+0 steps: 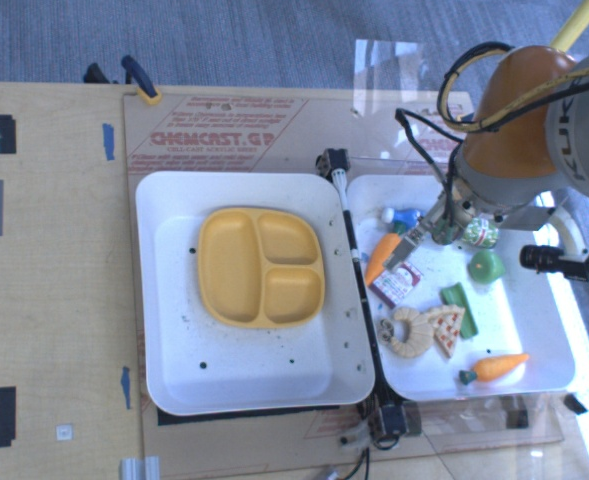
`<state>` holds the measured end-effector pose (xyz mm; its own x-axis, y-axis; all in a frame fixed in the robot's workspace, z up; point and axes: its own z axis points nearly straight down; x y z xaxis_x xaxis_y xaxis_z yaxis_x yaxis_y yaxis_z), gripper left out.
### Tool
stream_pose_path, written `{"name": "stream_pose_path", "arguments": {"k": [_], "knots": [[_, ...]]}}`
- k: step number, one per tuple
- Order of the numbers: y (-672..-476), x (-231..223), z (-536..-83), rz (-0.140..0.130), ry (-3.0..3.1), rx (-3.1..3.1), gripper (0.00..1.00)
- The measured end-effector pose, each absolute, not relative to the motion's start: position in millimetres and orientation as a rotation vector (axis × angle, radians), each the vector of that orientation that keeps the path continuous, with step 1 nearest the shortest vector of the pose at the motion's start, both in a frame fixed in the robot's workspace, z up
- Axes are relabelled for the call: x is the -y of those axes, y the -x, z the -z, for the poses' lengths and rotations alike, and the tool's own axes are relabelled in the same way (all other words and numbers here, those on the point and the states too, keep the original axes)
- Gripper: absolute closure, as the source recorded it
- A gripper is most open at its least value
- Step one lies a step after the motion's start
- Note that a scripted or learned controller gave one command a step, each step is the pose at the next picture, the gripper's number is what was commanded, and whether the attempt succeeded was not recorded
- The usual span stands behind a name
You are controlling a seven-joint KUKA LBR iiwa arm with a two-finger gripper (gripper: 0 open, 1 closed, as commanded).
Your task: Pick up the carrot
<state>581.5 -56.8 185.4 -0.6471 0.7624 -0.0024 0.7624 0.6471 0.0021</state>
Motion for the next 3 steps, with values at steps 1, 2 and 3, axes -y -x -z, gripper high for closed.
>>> {"name": "stream_pose_path", "arguments": {"k": [1, 2, 3], "knots": [[-630.0, 93, -107, -0.021, -1.531, -2.728, 0.00], [-620.0, 102, -89, -0.010, -2.042, -2.379, 0.00], [-622.0, 104, -102, -0.008, -2.034, -2.375, 1.00]]}}
